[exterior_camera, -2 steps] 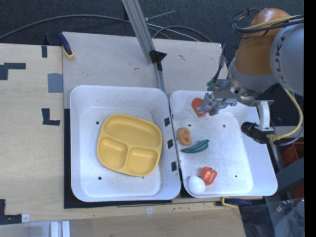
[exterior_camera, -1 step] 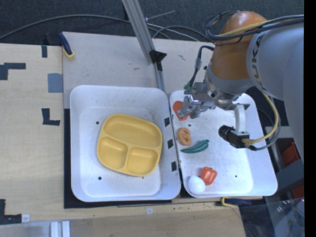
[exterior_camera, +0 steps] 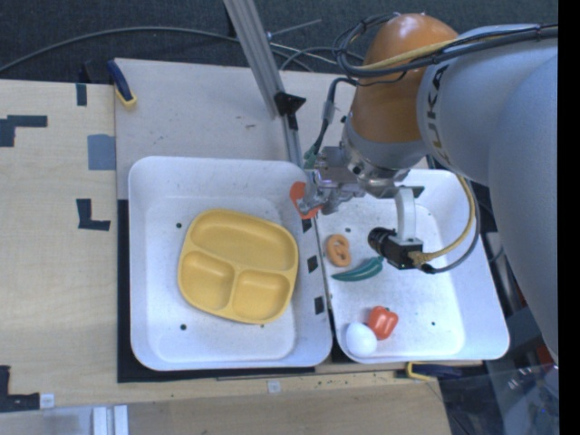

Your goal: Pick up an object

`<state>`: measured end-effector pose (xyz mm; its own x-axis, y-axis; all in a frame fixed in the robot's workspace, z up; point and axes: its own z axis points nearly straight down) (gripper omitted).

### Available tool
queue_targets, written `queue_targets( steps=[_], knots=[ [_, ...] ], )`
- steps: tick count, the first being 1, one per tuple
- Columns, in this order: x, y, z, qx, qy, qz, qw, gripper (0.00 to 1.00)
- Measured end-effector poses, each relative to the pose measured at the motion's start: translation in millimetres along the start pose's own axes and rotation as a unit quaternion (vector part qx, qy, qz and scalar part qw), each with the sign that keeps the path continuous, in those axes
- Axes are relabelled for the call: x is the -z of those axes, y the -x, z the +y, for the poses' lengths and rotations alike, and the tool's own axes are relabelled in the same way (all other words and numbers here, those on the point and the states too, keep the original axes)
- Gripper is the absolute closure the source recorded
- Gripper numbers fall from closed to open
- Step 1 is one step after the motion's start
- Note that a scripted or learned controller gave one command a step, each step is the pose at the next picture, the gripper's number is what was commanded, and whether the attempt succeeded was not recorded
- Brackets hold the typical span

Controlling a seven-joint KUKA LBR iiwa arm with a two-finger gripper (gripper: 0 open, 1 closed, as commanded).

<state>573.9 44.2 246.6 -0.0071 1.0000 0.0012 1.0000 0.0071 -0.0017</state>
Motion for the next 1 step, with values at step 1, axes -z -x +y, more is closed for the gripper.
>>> queue_targets(
  steps=[1],
  knots=[
    [3.1,-54.8,6.7,0.0,0.0,0.0,1.0,1.0]
  ],
)
